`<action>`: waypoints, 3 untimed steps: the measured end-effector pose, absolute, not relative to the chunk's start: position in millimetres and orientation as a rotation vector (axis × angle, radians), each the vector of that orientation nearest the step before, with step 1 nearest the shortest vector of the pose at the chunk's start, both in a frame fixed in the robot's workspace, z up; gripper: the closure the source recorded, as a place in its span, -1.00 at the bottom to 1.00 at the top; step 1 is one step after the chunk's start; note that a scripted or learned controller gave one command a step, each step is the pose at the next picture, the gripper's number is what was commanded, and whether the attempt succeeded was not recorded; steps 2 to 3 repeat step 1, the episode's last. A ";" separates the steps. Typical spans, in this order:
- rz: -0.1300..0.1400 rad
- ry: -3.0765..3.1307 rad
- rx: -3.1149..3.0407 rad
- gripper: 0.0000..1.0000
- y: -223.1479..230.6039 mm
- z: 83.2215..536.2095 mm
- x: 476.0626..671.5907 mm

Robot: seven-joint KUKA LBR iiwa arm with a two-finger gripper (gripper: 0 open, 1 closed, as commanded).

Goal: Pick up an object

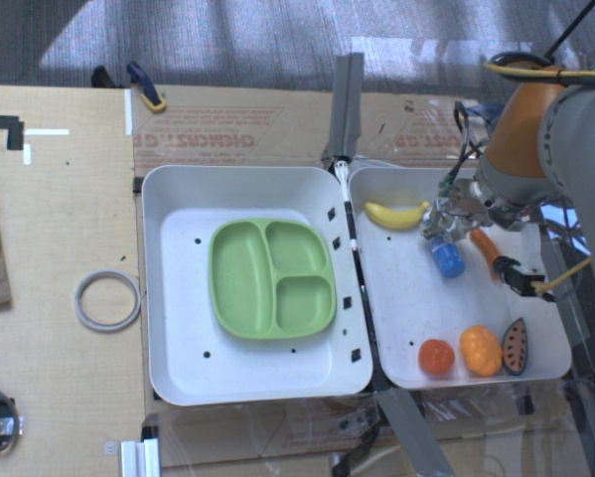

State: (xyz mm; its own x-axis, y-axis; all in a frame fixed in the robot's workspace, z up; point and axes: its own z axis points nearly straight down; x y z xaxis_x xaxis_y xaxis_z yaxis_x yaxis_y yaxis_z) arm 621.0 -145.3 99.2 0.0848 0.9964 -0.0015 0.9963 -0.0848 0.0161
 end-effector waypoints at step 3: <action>-0.002 2.119 2.318 1.00 -73.8 212.3 659.4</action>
